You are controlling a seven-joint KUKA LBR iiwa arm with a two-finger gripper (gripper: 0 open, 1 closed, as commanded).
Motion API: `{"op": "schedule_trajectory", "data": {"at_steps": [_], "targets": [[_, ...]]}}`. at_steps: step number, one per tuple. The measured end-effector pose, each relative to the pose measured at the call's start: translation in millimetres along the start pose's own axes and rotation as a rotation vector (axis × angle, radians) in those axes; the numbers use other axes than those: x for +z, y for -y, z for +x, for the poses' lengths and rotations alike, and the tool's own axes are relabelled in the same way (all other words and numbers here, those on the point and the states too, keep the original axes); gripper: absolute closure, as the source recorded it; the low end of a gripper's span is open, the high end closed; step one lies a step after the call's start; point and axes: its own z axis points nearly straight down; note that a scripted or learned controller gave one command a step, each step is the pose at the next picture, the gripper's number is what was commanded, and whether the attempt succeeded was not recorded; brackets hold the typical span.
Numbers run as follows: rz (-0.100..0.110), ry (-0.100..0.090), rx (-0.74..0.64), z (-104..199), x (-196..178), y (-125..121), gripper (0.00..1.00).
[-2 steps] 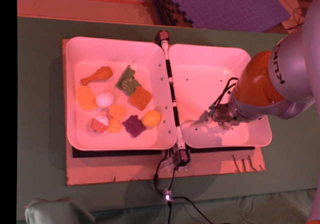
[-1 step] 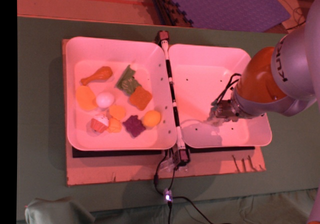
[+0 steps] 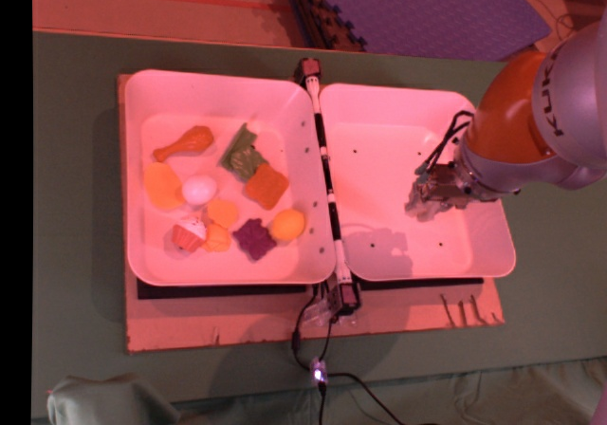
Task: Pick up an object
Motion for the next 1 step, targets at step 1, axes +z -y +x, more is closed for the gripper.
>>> {"op": "schedule_trajectory", "data": {"at_steps": [1], "targets": [[-0.002, 0.001, 0.001, -6.0, -63.4, -0.1, 1.00]]}}
